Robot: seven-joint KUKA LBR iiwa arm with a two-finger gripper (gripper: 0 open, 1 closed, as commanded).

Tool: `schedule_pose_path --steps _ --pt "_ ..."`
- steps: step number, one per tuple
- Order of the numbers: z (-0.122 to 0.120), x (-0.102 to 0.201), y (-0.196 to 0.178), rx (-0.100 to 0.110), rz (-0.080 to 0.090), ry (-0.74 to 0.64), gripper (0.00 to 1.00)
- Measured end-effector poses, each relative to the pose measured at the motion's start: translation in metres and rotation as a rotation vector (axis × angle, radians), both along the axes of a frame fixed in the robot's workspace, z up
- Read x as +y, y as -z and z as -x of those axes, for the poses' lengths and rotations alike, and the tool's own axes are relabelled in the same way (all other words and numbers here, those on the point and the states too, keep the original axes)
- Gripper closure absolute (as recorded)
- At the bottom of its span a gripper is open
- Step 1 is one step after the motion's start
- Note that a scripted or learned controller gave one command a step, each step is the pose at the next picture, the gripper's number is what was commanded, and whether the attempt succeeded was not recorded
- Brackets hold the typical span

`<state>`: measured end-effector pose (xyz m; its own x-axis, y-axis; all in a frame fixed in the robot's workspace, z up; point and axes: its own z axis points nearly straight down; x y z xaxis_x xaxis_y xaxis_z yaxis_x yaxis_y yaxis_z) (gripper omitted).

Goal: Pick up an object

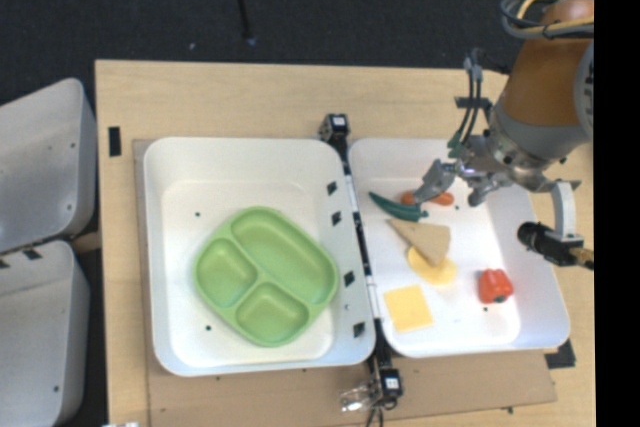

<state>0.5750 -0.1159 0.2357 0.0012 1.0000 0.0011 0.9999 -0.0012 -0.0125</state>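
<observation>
The gripper (452, 183) hangs spread open near the right bin's (540, 325) back edge, just above a small carrot (415, 201), holding nothing. To grab it well, it should drop straight down and close on the orange part

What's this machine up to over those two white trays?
A grey and orange robot arm reaches in from the right, its gripper low over the right bin, near a small orange piece and a green strip. Its job is to pick up one object. Also in that bin lie a tan wedge, a yellow round piece, a yellow square and a red piece. The left bin holds a green divided plate.
</observation>
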Motion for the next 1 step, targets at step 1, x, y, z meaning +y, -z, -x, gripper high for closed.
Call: schedule_pose_path --steps 1 --pt "-0.0024 0.0001 -0.0069 -0.013 0.002 -0.003 0.00"
